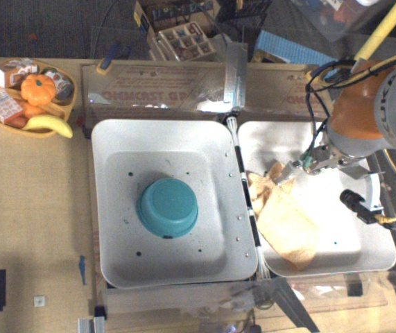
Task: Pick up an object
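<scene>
The grey arm with the orange band is reaching in from the right over the right-hand shallow white bin [374, 255]. Its two-finger gripper [296, 168] is sitting low in the upper left part of that bin. Whether the gripper is spread wide, narrowed, or gripping anything cannot be told from this view.

The nearest candidate for picking is a tan, crumpled, cloth-like sheet [286, 224] lying in the same bin. It is spreading from just below and to the left of the gripper down toward the bin's lower edge. Its long axis is running diagonally, from upper left near the dividing wall to lower right. Its upper, bunched end [272, 173] is lying just beside the gripper tip, possibly touching it; contact cannot be confirmed.

The left-hand shallow white bin [114, 144] is holding one teal, round, upturned plastic bowl [168, 207] near its centre, well apart from the gripper.

Judgement: the coming move is depending on the gripper closing on the bunched upper end of the sheet, which is lying slightly left and below the tool.
</scene>
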Tool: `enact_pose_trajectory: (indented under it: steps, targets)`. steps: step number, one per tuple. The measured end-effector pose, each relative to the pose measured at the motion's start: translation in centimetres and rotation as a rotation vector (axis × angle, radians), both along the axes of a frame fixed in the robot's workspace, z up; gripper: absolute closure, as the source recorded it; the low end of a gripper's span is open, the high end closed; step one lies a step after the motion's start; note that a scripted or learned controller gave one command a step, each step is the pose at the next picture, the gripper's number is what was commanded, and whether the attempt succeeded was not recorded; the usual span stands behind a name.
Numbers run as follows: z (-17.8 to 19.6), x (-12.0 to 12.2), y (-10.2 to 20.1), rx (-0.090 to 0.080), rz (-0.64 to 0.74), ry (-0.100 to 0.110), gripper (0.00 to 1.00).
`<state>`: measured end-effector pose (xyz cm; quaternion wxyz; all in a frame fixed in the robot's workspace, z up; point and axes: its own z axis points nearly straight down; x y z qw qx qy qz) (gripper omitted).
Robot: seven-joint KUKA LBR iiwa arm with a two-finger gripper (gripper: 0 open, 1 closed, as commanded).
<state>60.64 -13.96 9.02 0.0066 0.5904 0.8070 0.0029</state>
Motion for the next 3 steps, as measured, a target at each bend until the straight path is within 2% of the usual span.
enact_pose_trajectory:
  steps: [1, 2, 3]
  targets:
    - [0.0, 3.8, 3.9, 0.002, 0.032, 0.003, 0.0]
    - [2.3, -7.9, 2.1, 0.005, -0.18, 0.015, 0.0]
    - [-0.1, 2.0, 3.6, 0.001, 0.056, 0.006, 0.0]
